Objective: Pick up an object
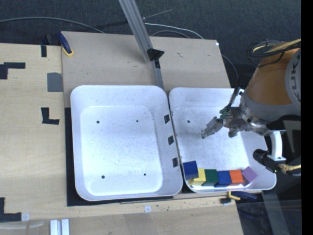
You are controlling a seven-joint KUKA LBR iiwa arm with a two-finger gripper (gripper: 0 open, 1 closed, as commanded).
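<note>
The fingers [215,127] stand slightly apart, holding nothing, above the middle of the right bin [195,99]. Step in hand: approach (judged). The next move calls for travel toward the bin's near edge, then descent. Six blocks [218,176] lie there in a row: two blue, and one each yellow, green, orange and purple.
</note>
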